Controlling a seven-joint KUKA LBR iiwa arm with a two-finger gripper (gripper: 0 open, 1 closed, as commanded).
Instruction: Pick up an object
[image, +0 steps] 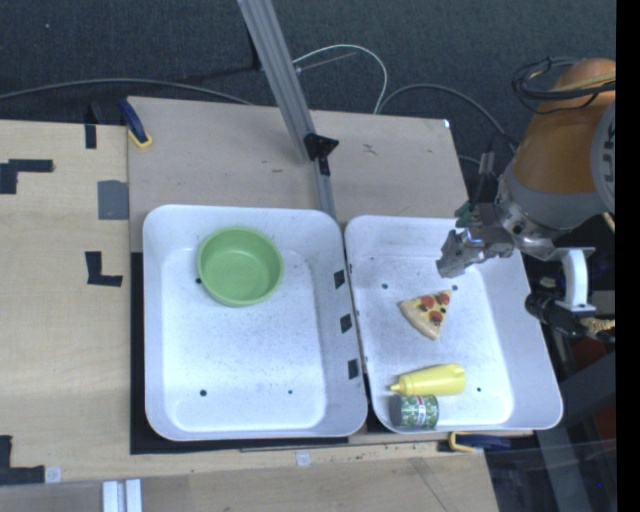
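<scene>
In the right bin (500, 330) lie a toy pizza slice (427, 312), a yellow mustard bottle (432, 380) on its side, and a small green can (414, 411) at the front wall. The gripper (453, 259) hangs over the back of that bin, a little above and to the right of the pizza slice, apart from it. Nothing shows between its fingers. A green bowl (239, 265) sits upright in the back of the left bin (170, 380).
A grey metal pole (290, 90) slants down from the top to the bins' shared back edge. Cables (350, 60) loop over the dark floor behind the bench. The arm's orange-banded wrist (565, 150) fills the upper right.
</scene>
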